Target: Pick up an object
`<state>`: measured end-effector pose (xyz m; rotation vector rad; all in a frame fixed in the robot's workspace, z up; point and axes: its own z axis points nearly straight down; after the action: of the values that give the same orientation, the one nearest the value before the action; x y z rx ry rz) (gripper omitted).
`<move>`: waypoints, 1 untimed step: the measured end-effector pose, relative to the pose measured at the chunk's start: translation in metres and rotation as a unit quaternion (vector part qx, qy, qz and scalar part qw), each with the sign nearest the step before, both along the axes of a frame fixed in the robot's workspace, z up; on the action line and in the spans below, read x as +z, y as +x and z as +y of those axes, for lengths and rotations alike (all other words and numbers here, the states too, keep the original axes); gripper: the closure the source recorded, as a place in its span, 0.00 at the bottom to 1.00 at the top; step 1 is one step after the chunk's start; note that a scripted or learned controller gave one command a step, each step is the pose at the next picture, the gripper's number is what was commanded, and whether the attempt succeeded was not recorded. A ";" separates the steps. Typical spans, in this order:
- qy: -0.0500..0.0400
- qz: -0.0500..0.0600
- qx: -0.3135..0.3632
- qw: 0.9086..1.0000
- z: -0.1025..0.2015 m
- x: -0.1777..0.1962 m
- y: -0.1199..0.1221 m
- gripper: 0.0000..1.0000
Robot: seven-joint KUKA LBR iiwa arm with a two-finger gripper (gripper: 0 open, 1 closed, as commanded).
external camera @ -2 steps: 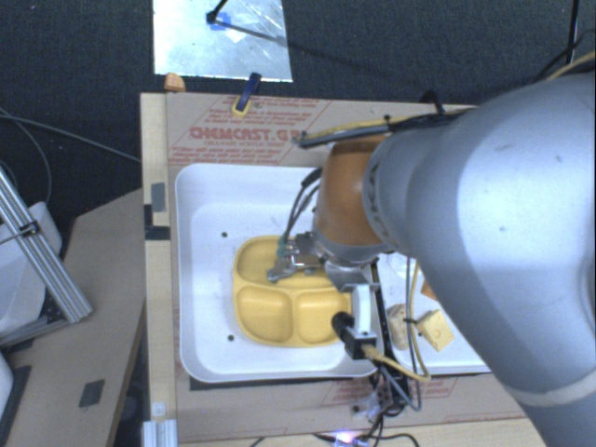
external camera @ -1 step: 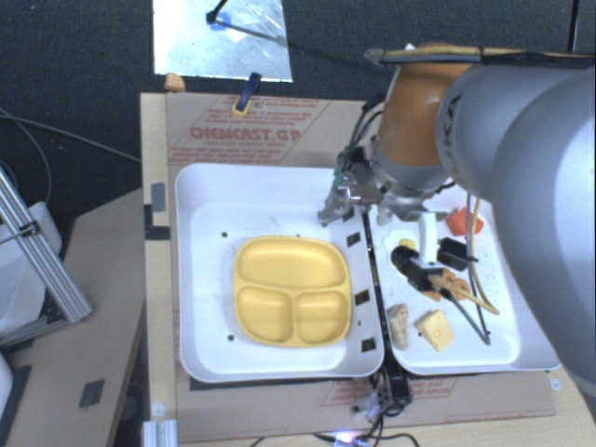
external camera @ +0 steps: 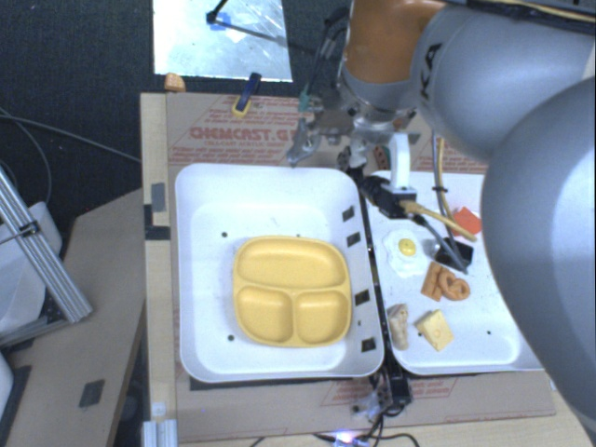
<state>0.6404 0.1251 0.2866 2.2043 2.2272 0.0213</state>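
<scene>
End effector: sits at the far edge of the two bins [external camera: 372,152], over the seam between them, below the orange band [external camera: 391,26] of the arm [external camera: 503,82]; whether it is released, clenched or grasping anything cannot be told, as the wrist hides its tip.
Bins: two shallow white ones side by side on the counter [external camera: 102,250], the left bin [external camera: 205,203] and the right bin [external camera: 494,333].
Left bin contents: one yellow divided plate [external camera: 291,290] with three compartments, lying flat near the middle.
Right bin contents: one fried-egg toy [external camera: 405,252] near the dividing wall; one pretzel-shaped brown piece [external camera: 445,283] just beside it; one pale yellow cheese wedge [external camera: 434,330] toward the near edge; one small beige piece [external camera: 398,325] against the dividing wall; one orange-red piece [external camera: 466,220] at the far side; one utensil with a black end [external camera: 445,240] lying slantwise between the egg and the orange-red piece.
Task objects: all rest in the bins, none lifted.
Beyond the bins: one cardboard sheet [external camera: 233,128] with red print under them; one shiny foil-like sheet [external camera: 223,26] farther back.
</scene>
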 end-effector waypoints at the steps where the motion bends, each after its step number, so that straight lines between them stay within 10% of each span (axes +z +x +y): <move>1: -0.002 0.005 -0.002 1.000 0.011 -0.011 0.022 0.00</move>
<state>0.6627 0.1364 0.2752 2.2134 2.2253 0.0057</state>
